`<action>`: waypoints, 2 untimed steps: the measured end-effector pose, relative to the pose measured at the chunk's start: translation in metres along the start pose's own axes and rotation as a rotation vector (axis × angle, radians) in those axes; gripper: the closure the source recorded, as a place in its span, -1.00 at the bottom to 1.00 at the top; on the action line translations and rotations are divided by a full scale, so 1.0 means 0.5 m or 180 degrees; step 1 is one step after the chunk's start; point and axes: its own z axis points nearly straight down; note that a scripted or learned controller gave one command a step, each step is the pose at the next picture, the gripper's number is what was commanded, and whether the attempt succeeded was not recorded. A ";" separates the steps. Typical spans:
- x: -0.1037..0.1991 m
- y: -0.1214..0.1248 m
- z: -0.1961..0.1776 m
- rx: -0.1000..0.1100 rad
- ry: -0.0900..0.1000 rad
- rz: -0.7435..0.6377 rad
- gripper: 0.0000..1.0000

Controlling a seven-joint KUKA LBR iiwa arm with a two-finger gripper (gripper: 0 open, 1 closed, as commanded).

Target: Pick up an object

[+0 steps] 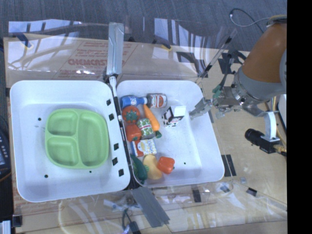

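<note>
Over the right rim of the right bin (207,130) hangs the gripper (201,108), carried by the grey arm (261,77) with its orange band; whether it is spread or closed I cannot tell from this slant, and nothing shows between its tips. Just beside those tips, inside the bin near its back right part, lies a small black-and-white cow toy (172,116), touching no other piece. Along the bin's left wall the toy food crowds together: a blue-and-white bottle (130,101) and a red-labelled can (157,100) at the back edge, a tomato (130,114) below them, a carrot (151,118) slanting beside it, and a green-lidded can (146,128) against the carrot. Toward the front left corner sit a yellow pear-like piece (152,165) and a red pepper (165,165), touching one another. On the floor of the left bin (22,145) rests a green divided plate (77,138), lying flat near the bin's middle.
</note>
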 end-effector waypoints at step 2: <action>0.051 0.186 0.346 -0.0063 -0.0028 -0.0626 -1.00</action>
